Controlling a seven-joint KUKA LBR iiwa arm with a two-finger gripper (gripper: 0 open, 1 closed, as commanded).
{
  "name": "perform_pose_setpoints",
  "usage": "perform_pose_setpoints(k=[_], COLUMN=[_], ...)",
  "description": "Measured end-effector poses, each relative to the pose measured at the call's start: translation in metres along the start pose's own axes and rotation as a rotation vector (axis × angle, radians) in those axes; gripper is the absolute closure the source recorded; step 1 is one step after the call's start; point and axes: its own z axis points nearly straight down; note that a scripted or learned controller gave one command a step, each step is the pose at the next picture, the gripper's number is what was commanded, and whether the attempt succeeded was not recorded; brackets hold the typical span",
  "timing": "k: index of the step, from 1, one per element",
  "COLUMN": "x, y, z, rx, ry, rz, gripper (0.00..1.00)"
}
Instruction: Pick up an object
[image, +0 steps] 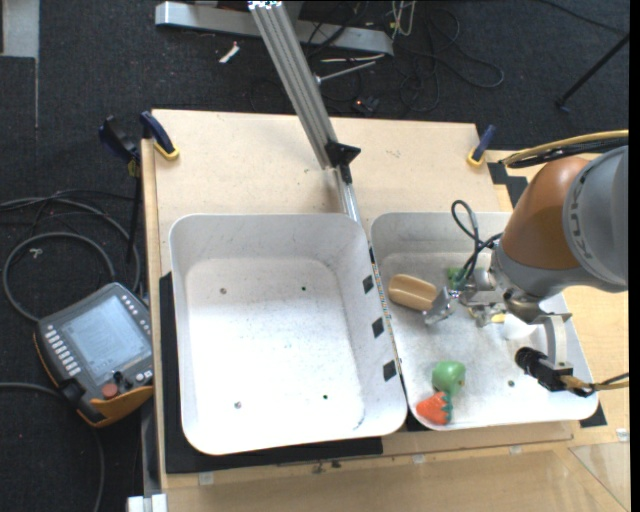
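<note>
The arm sits low in the right bin (400, 235) on the approach step, its gripper (440, 308), whose opening I cannot tell, just at four o'clock of the tan object (411, 291), so next it must centre over that piece.

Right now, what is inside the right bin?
In the right bin: a tan object, a green object, an orange object, and the gripper. The arm covers the bin's right part.

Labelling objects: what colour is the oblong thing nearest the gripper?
Tan oblong object, right bin; camera view.
</note>
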Motion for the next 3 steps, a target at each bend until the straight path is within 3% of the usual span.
perform_pose_setpoints(k=[1,3], x=[0.0,-0.007], y=[0.001,-0.004], z=[-0.01,-0.132], rx=[-0.002,-0.008], ry=[0.0,-0.002], rz=[0.0,-0.004], gripper=[1.0,1.0])
